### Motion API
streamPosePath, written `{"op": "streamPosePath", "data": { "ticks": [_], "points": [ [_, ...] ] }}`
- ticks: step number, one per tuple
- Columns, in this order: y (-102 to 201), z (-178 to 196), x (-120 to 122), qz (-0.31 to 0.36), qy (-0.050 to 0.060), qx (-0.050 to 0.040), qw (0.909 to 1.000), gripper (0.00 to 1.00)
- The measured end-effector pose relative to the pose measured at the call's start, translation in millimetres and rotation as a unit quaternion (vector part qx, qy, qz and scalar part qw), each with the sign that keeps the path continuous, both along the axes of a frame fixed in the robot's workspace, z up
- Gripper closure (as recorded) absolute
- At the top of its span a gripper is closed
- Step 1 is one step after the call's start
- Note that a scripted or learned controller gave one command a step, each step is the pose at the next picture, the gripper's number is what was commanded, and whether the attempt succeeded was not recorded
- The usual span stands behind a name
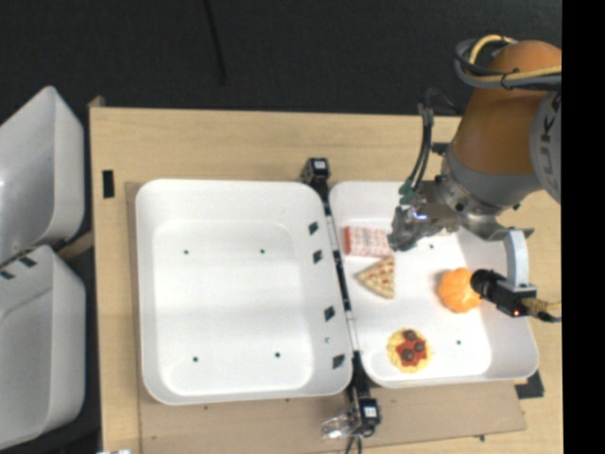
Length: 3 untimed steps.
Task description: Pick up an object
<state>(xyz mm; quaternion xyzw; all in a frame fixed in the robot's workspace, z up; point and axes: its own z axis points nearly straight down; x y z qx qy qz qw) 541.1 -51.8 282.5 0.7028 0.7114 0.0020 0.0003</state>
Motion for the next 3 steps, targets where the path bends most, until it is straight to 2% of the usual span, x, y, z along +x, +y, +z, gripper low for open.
{"op": "streamPosePath", "data": {
  "ticks": [1, 2, 3],
  "points": [
    [41.7, 83.3, -17.3, -0.002, -0.004, -0.0006, 1.0000, 1.00],
    [82.9, 67.8, -24.7, -0.003, 0.001, -0.0009, 1.0000, 1.00],
    [112.9, 133.4, -9.0, -0.003, -0.003, -0.0007, 1.0000, 1.00]
  ]
}}
